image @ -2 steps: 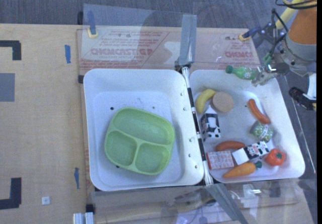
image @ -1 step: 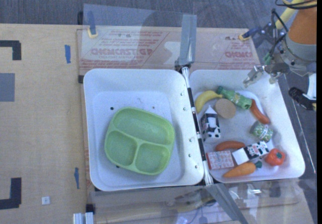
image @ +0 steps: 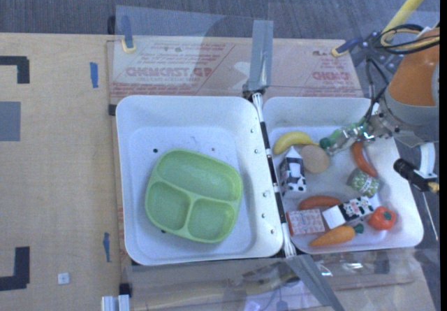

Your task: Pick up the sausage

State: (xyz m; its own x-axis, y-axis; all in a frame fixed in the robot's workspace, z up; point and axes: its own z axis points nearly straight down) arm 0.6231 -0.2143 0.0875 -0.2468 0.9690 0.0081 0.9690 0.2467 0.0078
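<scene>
The sausage (image: 319, 201), a reddish-brown elongated piece, lies flat in the right bin (image: 412, 236), towards its front and left of centre. It rests between a cow-patterned carton (image: 293, 171) and a small patterned box (image: 305, 221). My gripper (image: 370, 131) hangs over the back right part of the same bin, under the grey wrist and orange band (image: 417, 79). It is close to a green bottle-like item (image: 336, 140) and a second orange-red elongated piece (image: 361, 157). It is well apart from the sausage, up and to the right of it. Nothing visibly sits between its tips.
The right bin also holds a banana (image: 294, 140), a tan rounded piece (image: 316, 159), a green lump (image: 363, 182), a tomato (image: 383, 217), a carrot (image: 335, 235) and a cow-patterned piece (image: 356, 208). A green divided plate (image: 193, 195) lies in the left bin (image: 140, 117).
</scene>
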